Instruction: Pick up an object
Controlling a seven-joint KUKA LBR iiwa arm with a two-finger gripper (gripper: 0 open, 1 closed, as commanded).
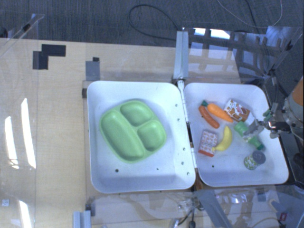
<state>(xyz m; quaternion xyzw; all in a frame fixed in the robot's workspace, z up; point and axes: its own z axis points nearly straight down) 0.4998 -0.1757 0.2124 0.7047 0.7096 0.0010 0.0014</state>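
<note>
Lowest in the right bin (280,175), near its front right corner, a small round can (254,160) lies apart from the other items. Just above it sits a green bottle (248,132), tilted, with the gripper (260,126) right at its upper end; whether the bottle is actually between the fingers cannot be told, nor whether they are apart or together, since that part is too small and blurred. The arm (289,118) comes in over the bin's right rim, with a strip of orange at the picture's edge.

Left of the bottle, a banana (224,140) curves down the middle of the bin, its lower end touching a small red-and-white packet (207,143). Above these lie a carrot (219,111) and a darker orange-red sausage-like piece (209,117), side by side and slanted. A printed snack pack (236,110) rests just right of the carrot, near the bottle's top.

Across the divider, the left bin (109,175) holds a green tray (133,130) with three compartments, set at a slant near the bin's centre. Both bins sit on a pale wooden bench (42,127), and black cables (152,18) loop on the dark floor beyond.
</note>
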